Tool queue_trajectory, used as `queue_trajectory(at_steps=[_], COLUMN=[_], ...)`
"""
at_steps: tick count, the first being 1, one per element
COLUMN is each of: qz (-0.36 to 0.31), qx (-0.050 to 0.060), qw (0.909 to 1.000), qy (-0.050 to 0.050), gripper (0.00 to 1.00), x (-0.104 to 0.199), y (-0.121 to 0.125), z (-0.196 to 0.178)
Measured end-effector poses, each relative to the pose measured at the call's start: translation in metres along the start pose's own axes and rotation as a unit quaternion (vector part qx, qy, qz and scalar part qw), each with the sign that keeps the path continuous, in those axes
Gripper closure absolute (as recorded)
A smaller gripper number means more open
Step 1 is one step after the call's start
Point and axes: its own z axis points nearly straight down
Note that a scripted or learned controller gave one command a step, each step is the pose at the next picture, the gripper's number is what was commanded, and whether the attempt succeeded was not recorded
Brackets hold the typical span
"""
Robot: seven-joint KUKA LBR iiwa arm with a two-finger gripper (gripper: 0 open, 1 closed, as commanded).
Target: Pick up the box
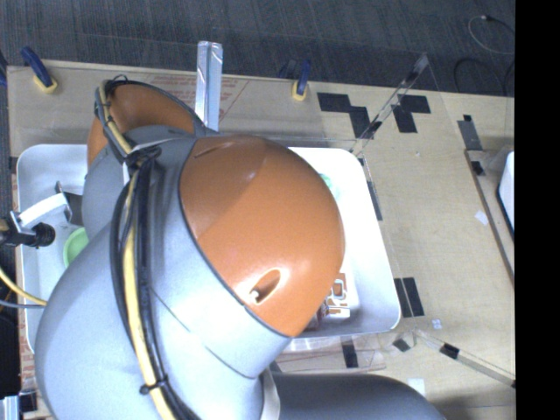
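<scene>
A small box with brown and white print lies in the near right corner of the right bin. The arm's orange band hangs over the box and hides its left part. The grey arm sweeps across both bins from the lower left and covers most of their floors.
A pale green object peeks out from under the arm in the left bin. A sliver of green shows at the far side of the right bin. A white and black fitting with cables sits at the left edge. Clamps and a metal post line the bench's back.
</scene>
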Motion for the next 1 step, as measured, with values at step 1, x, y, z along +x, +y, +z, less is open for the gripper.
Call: queue_trajectory(at_steps=[1], qz=[0.01], qx=[0.003], qw=[0.9999], qy=[-0.001], gripper=[0.0], x=[0.0094], y=[0.0218], z=[0.0022])
